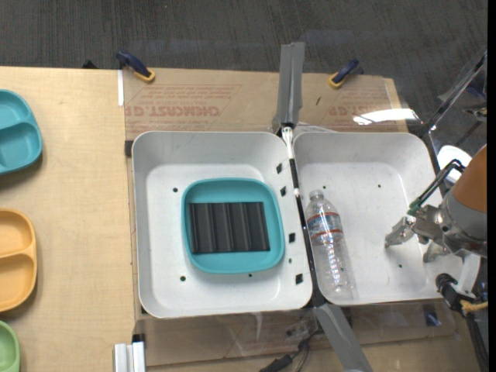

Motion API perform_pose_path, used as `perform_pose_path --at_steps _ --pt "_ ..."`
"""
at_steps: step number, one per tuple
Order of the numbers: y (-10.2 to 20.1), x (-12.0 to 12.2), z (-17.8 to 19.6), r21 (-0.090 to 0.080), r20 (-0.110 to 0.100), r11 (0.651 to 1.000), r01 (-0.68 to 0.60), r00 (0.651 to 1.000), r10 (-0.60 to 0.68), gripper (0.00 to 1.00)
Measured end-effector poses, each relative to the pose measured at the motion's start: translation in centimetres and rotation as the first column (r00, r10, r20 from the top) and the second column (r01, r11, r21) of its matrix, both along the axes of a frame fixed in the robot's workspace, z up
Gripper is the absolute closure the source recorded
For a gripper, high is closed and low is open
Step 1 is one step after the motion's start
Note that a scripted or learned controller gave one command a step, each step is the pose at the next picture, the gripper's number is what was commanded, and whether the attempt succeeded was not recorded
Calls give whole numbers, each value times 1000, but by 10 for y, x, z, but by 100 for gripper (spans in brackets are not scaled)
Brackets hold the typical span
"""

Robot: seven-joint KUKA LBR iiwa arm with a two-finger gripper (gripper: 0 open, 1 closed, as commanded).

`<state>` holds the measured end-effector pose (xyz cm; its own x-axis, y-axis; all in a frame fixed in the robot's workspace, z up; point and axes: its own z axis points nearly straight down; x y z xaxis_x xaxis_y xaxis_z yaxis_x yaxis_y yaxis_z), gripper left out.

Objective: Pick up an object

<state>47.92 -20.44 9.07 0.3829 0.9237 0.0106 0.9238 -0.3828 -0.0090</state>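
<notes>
Claw [404, 235] hangs low at three o'clock in the right bin [364, 149]; whether it is spread or closed I cannot tell. Apart from it, the water bottle [328, 245] lies at nine o'clock. Nothing appears lifted; picking remains.

bench [70, 91] | 2 white bins [155, 208] | cardboard [201, 103] | plates [15, 142]

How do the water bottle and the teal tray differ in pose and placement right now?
The water bottle lies on its side in the right bin; the teal tray sits flat, centred in the left bin. The bottle is clear and slender; the tray is opaque, broad, with a dark ribbed insert. Neither is touched by the hand.
</notes>
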Motion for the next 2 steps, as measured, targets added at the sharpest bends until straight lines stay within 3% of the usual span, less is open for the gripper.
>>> perform_pose_path --at_steps 1,2 --pt "-7 20 62 -15 2 1000 24 1000 -24 0" --pt "-3 -2 122 -15 1 992 129 992 -129 0"
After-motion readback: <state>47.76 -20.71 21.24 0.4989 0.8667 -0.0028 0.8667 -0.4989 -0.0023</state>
